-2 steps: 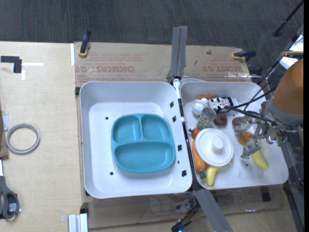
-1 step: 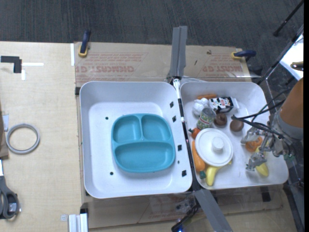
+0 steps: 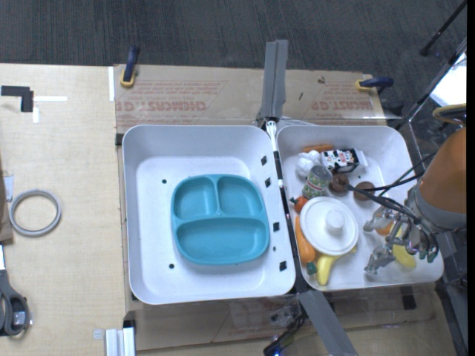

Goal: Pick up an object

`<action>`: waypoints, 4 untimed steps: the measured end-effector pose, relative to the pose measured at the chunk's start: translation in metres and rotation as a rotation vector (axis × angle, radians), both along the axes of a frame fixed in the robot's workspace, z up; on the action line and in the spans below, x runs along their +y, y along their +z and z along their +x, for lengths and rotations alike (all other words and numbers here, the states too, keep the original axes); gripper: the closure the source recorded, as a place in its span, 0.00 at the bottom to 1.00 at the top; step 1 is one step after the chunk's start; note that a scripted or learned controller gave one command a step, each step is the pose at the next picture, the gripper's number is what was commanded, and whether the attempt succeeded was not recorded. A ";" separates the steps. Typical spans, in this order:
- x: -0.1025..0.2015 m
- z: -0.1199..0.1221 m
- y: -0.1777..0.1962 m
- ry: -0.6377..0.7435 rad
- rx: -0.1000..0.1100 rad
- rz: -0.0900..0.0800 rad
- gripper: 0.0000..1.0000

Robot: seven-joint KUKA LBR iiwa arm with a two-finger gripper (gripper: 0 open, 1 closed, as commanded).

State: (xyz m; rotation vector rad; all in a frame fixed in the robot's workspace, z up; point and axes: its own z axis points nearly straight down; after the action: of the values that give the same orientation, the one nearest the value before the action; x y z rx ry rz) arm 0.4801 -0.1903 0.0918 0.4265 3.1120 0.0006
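Scissors [image 3: 13,311] at near edge, far left of jaws | jaws [image 3: 387,252] low in right bin [image 3: 397,141], whether open or closed cannot tell | yellow object [image 3: 405,256] just right of jaws, not seen gripped | white lid [image 3: 329,225] left of jaws | pick judged not yet done | surface [image 3: 59,147] pale wood, dark carpet beyond

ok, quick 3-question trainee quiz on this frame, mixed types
1. True or false: the blue tray lies in the left bin.
2. What lies just below the white lid in the camera view? A) banana B) scissors C) tape roll
3. Fill in: the gripper is low in the ___ bin.

Key: 1 true; 2 A, the banana; 3 right.
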 end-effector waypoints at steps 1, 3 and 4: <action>0.000 0.002 0.009 0.003 -0.003 -0.002 1.00; 0.051 0.024 0.000 0.532 0.000 0.001 1.00; -0.015 0.027 0.028 0.981 -0.004 -0.001 1.00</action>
State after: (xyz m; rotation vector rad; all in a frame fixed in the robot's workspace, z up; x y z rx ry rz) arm 0.5074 -0.2052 0.1194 -1.0889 2.9425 0.0005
